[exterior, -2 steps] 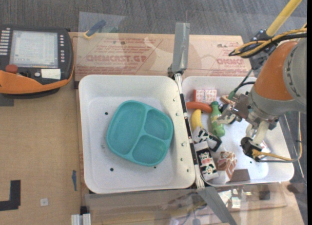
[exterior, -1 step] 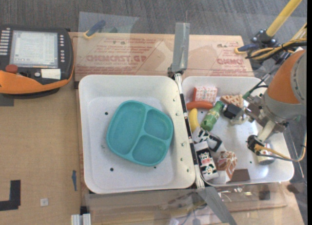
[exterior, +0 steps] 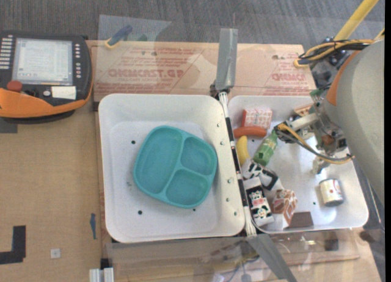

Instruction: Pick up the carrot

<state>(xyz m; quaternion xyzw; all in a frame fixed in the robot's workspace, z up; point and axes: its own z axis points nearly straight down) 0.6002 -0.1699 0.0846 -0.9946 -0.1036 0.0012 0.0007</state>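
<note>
Left bin (exterior: 116,152): holds a teal divided plate (exterior: 176,166), no produce. Right bin (exterior: 351,210): the carrot (exterior: 250,132) lies near its far-left corner, just beyond a banana (exterior: 242,151) and beside a green bottle (exterior: 266,148). The gripper (exterior: 322,143) hangs over the bin's right half, well apart from the carrot; whether it is apart or together I cannot tell. Pickup not yet achieved; approach and grasp remain.

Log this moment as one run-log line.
task: pick up carrot | carrot: lying in right bin near its left wall, below pink box | gripper: over right bin, right of carrot | grasp: none seen
</note>
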